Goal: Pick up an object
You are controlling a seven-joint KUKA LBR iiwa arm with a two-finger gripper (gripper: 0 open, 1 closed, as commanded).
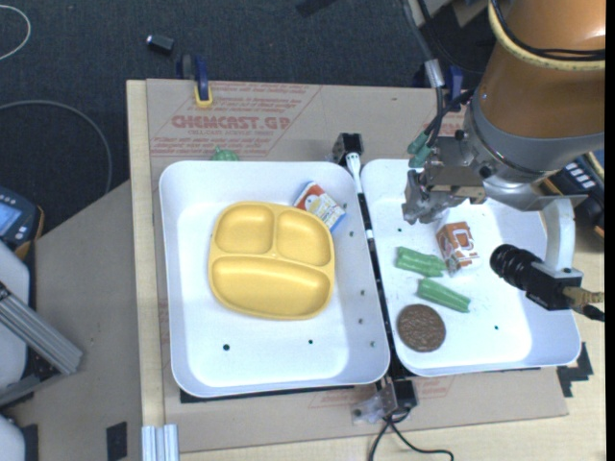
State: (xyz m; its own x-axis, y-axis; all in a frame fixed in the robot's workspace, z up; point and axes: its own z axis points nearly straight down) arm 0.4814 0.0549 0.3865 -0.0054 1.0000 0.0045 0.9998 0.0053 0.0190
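Gripper low in right bin, near the bin's far-left corner. Open or clenched: cannot tell. Nothing visibly held; pick not yet done.

Nearest candidate: carton, just beside gripper. Beyond it: green stick, second green stick, brown disc, all lying loose.

Left bin: yellow plate, packet.

Likely obstruction: bin wall close to gripper.

Your grey-and-orange arm runs off the top edge and hides the far corner of the right shallow white bin. Print on the small red-and-white packet is too small to read.
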